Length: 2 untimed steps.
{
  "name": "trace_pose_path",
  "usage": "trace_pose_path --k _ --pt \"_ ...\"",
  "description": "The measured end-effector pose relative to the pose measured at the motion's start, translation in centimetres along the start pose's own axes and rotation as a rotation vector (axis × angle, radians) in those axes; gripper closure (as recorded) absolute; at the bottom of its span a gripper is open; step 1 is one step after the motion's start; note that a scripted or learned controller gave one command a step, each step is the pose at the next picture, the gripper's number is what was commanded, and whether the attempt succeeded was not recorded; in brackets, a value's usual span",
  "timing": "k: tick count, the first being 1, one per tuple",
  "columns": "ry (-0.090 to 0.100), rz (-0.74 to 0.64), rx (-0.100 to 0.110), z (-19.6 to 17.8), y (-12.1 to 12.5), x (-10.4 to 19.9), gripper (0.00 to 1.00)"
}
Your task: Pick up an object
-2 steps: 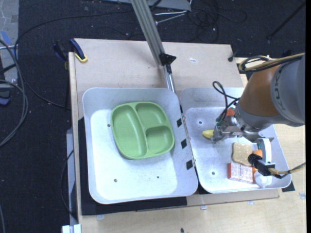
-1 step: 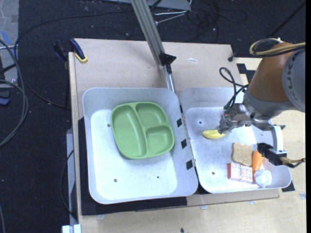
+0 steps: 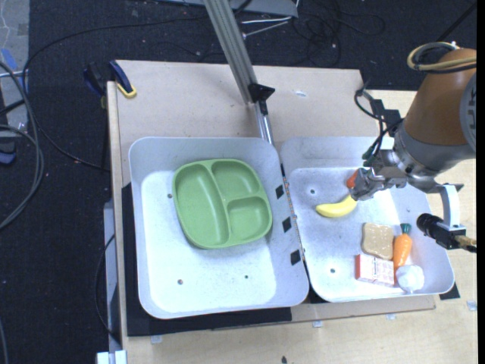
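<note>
- Camera view: the gripper (image 3: 362, 183) hangs low over the right bin (image 3: 318, 275), near its upper middle, with the grey arm and its orange band (image 3: 445, 97) coming in from the right.
- Whether the gripper is wide, narrow or holding anything cannot be told; its tip is a dark, blurred cluster with a spot of orange beside it.
- A yellow banana (image 3: 337, 208) lies on the bin floor just below and left of the gripper tip, very close to it; contact cannot be made out.
- Lower right in the same bin: a slice of toast (image 3: 377, 240), a carrot (image 3: 402, 249) just beside it, a pink-and-white packet (image 3: 376, 269), and a small white object (image 3: 411, 279).
- The left bin (image 3: 204, 283) holds a green divided plate (image 3: 223, 202), lying flat, well apart from the gripper.
</note>
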<state>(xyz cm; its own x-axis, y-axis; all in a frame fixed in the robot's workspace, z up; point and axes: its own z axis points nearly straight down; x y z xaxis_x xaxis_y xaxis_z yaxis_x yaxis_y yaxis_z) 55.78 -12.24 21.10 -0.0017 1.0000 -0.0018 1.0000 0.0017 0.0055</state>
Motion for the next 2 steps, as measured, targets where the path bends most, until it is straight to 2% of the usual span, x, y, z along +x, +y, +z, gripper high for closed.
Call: trace_pose_path --k 1,2 --pt "0.000 -0.001 0.000 -4.3 0.2 0.1 1.00" --pt "0.003 -0.006 0.003 -4.9 1.2 5.7 1.00"
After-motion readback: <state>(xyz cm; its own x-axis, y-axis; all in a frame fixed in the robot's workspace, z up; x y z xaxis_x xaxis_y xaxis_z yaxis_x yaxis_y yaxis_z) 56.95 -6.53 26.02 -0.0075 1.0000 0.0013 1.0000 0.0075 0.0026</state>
